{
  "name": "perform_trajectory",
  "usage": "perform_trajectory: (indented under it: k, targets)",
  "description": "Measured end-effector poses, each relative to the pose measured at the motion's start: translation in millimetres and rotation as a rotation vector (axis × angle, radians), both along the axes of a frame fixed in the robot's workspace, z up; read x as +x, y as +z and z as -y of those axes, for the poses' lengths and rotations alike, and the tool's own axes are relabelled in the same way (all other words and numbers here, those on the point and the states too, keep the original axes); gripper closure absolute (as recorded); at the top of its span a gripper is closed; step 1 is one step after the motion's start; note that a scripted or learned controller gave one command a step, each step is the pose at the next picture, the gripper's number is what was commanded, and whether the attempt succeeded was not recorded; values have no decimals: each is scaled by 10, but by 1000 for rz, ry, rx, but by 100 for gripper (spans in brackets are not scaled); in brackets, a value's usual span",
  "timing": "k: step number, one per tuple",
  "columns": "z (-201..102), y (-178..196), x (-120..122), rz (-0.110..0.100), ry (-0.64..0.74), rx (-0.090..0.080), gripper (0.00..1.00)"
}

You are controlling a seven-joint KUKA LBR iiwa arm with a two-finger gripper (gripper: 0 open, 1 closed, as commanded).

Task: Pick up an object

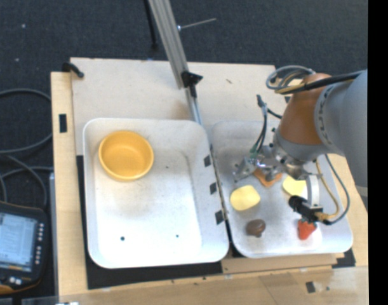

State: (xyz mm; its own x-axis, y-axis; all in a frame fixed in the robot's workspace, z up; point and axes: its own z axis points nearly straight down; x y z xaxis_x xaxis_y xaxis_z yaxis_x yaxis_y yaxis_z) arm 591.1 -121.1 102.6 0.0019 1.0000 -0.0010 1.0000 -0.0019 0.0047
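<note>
Arm low over the right bin point(346, 240), gripper point(265, 169) above an orange piece point(268, 178); jaw state cannot be told. Yellow block point(244, 197), brown lump point(255, 227) and red piece point(305, 230) lie unlifted. Pick apparently not yet made.

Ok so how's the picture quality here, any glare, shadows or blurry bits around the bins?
Camera view: even, soft lighting with no harsh glare on the left bin; the yellow bowl shows a mild inner shadow; the whole frame is slightly soft, so small items in the right bin are hard to identify; the gripper is cluttered with cables and indistinct.
</note>
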Motion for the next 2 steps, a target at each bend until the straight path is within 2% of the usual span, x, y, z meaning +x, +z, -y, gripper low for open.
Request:
perform_trajectory:
  k: [1, 2]
  targets:
    - [13, 109, 7, 3, -4, 0, 100]
    - [-42, 619, 98, 2, 5, 0, 100]
